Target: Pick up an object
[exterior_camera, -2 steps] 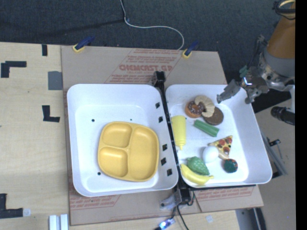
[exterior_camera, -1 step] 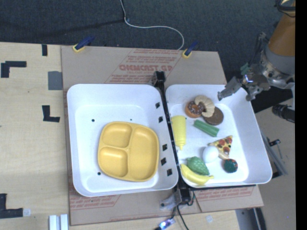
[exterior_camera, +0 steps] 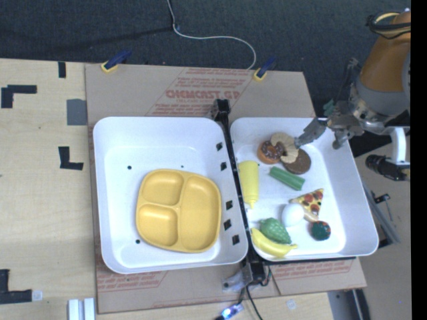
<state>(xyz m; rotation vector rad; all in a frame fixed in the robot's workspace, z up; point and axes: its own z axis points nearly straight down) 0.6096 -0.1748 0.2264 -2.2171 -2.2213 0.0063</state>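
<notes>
Right bin [exterior_camera: 347, 199], near end: banana [exterior_camera: 270, 244], green leafy toy [exterior_camera: 275, 230], white egg [exterior_camera: 292, 214], dark green ball [exterior_camera: 321, 231], pizza slice [exterior_camera: 310, 202]. Middle: yellow bottle [exterior_camera: 249, 182], green stick [exterior_camera: 286, 178]. Far end: donut [exterior_camera: 270, 151], brown cookie [exterior_camera: 296, 159]. Left bin [exterior_camera: 113, 179]: yellow divided plate [exterior_camera: 179, 210]. Hand [exterior_camera: 327, 133] above right bin's far corner, fingers apart, nothing between. Cardboard [exterior_camera: 193, 92] print red, mirrored, unreadable.

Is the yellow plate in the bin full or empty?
Empty. The yellow plate lies flat in the left bin, and all three of its compartments show bare yellow. The toy food is in the right bin.
</notes>
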